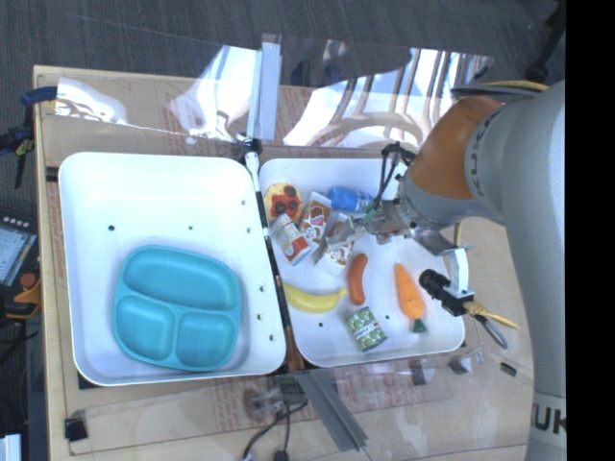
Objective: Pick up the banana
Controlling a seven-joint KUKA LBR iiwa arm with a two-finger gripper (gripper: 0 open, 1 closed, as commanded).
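The yellow banana (pixel 313 300) lies flat near the front left of the right bin (pixel 384 353), curved along the bin's floor. My gripper (pixel 373 223) hangs over the middle of the same bin, above a heap of small packets, up and to the right of the banana and apart from it. The orange band of the arm (pixel 452 157) sits just behind the gripper.
Around the banana lie a reddish sausage (pixel 356 279), a carrot (pixel 410 294), a green box (pixel 365 328), several packets (pixel 291 239), a blue item (pixel 346 200) and a red round piece (pixel 282 201). The left bin (pixel 96 190) holds a blue divided plate (pixel 178 305).
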